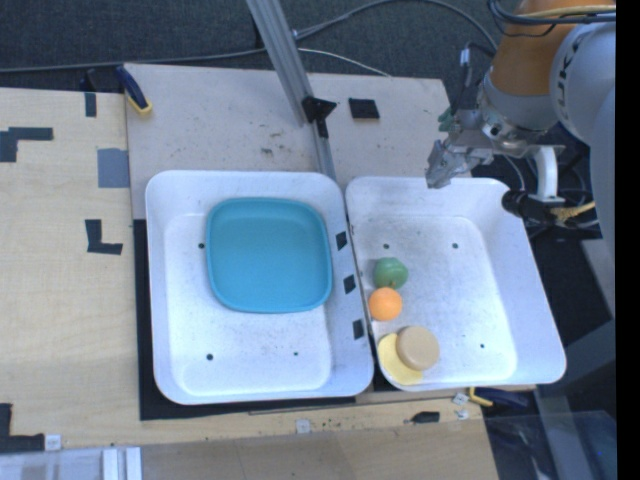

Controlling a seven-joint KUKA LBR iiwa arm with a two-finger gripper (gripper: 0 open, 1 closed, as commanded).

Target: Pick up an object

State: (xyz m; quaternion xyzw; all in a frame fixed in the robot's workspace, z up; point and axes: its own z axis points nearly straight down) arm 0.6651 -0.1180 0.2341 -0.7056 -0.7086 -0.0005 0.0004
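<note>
In the right bin (500, 268) three small things lie along its left wall: a green ball (390, 272), an orange ball (385, 304) just below it, and a tan round block (417, 347) resting on a yellow piece (392, 364) in the front left corner. My gripper (441, 171) hangs over the bin's far edge, well above and behind these objects. Nothing shows between its fingers.
The left bin (170, 298) holds a blue square plate (268, 254). A grey metal pole (290, 58) slants across the back of the bench toward the gap between the bins. Cables run behind the right bin.
</note>
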